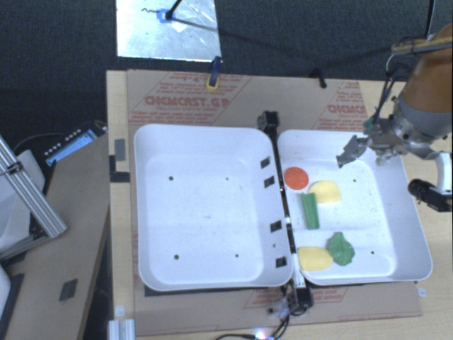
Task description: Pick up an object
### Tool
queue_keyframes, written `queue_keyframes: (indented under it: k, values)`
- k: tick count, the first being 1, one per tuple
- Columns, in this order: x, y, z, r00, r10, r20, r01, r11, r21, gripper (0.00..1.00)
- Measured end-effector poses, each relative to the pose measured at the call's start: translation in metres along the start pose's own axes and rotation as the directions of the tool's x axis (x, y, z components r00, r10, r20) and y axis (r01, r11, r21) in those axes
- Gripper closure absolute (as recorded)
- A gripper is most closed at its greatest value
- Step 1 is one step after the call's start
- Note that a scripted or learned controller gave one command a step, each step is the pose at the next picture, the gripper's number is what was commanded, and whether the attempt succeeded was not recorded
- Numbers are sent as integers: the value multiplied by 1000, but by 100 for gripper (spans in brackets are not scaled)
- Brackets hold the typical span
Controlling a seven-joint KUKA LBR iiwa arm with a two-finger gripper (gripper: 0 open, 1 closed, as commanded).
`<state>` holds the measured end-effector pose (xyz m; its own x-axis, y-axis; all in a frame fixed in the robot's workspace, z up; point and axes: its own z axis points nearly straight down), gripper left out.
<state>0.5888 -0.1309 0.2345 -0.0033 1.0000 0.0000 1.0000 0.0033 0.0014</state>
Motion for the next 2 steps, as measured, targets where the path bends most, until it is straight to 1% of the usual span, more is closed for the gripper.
queue_keyframes:
  k: [1, 2]
  values:
    - [50, -12, 138, 1000, -4, -5, 4, 1000, 14, 0]
    - [46, -8, 119, 1000, 0, 0, 0, 1000, -2, 100]
